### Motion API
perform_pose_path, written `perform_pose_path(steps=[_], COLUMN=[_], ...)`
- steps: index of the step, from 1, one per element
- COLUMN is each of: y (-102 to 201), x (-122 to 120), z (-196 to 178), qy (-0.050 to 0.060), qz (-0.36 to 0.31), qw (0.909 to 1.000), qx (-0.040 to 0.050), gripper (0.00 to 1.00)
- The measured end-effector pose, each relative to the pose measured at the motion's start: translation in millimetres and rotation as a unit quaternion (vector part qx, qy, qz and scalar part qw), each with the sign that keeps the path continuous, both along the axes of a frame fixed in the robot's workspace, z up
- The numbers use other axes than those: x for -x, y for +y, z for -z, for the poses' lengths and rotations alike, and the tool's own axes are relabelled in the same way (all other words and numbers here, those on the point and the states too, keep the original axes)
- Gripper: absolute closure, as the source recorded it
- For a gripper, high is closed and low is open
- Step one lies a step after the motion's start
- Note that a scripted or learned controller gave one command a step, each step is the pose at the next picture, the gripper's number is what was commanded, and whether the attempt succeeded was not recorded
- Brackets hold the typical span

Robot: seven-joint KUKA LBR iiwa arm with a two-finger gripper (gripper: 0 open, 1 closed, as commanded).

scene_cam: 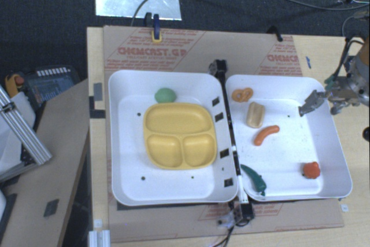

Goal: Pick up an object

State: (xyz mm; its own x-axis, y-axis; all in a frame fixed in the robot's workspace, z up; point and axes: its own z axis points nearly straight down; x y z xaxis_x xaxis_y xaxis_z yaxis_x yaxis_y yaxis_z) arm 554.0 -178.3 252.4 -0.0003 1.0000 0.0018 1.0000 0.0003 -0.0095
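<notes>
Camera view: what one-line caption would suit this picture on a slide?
Robot gripper poised over the right bin of toy food, beside a yellow divided tray in the left bin.

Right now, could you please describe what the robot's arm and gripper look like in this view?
At the right edge, the arm shows grey metal with a patch of orange at the frame's border. Thin dark cables loop above the wrist. The gripper is dark grey, and a slender finger points toward the right-hand bin.

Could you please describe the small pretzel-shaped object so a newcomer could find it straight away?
Look in the right-hand bin, at its far left corner. The pretzel lies there, just beyond the tan bread piece. It alone is a looped orange-brown twist with holes through it.
</notes>
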Motion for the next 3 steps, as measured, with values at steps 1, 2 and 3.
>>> perform_pose_path(steps=[1,2,3], y=[0.6,-2.3,8.5], x=[-2.3,4.9,3.7], z=[-6.4,52.8,105.3], qy=[-0.006,-0.003,-0.004], qz=[-0.002,0.0,-0.001], qw=[1.0,1.0,1.0], qx=[0.0011,0.0006,0.0004], gripper=[0.0,0.0,0.0])
